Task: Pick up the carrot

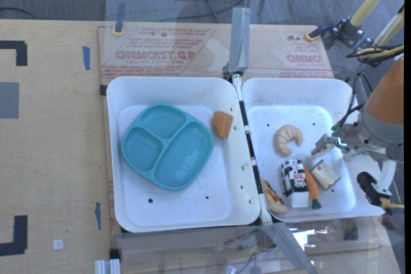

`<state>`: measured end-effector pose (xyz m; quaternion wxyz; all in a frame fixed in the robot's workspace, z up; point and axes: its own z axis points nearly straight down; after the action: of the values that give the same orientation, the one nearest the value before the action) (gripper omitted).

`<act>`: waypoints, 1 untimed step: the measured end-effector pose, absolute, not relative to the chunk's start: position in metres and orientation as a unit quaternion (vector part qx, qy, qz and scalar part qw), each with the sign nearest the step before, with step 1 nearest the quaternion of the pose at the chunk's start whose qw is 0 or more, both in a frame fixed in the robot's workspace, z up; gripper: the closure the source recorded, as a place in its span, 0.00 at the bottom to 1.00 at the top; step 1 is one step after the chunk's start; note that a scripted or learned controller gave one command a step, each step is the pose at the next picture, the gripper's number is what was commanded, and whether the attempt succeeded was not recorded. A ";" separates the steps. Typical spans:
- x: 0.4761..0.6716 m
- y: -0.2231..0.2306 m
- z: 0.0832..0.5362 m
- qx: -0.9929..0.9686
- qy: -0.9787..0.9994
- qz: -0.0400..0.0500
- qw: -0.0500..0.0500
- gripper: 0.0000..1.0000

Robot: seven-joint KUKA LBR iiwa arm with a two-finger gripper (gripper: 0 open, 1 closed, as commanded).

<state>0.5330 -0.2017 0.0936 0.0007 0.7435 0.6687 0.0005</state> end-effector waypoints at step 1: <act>0.484 -0.119 0.092 0.723 0.691 0.004 0.006 0.00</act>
<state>0.4836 -0.1190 0.0915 0.0063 0.7232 0.6906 0.0044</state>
